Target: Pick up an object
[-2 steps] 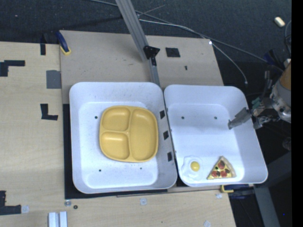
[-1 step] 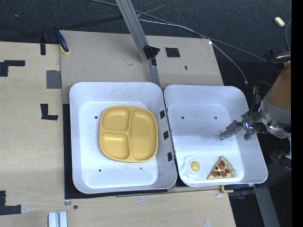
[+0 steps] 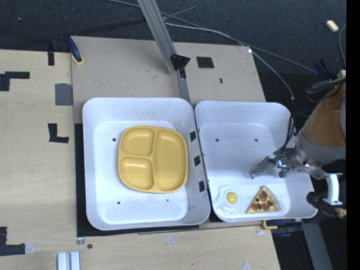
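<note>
Hovering above the right bin, the metal end effector spreads its fingers near a triangular pizza slice and glossy fried egg.

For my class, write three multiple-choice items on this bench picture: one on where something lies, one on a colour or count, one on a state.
1. Where does the pizza slice lie?
A. Left bin
B. Right bin, near corner
C. On the bench

2. How many compartments has the yellow plate?
A. Two
B. Three
C. Five

3. How does the gripper stand to the fried egg?
A. Apart from it
B. Pressing on it
C. Lifting it

Key: 1 B, the slice sits in the right bin beside the egg. 2 B, ridges split the plate into three wells. 3 A, bare bin floor shows between them.
</note>
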### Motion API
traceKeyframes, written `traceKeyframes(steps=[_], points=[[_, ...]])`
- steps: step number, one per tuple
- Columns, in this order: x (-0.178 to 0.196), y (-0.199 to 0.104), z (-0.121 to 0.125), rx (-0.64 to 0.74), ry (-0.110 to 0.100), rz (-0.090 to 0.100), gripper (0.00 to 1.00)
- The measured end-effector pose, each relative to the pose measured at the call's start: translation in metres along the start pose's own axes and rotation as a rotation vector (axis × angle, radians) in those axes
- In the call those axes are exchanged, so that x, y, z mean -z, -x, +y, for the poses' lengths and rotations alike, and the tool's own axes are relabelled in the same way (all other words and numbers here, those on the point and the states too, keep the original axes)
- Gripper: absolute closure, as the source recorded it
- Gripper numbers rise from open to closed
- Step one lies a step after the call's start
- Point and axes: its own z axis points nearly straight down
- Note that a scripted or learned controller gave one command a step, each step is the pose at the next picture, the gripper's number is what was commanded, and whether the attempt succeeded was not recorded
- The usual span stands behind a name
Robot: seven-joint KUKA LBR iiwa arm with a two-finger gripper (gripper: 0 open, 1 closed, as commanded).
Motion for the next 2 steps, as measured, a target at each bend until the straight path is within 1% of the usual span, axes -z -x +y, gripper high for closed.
traceKeyframes(steps=[1, 2], points=[[0.013, -0.001, 0.001, 0.002, 0.004, 0.0, 1.0], [0.076, -0.004, 0.004, 0.002, 0.012, -0.003, 1.0]])
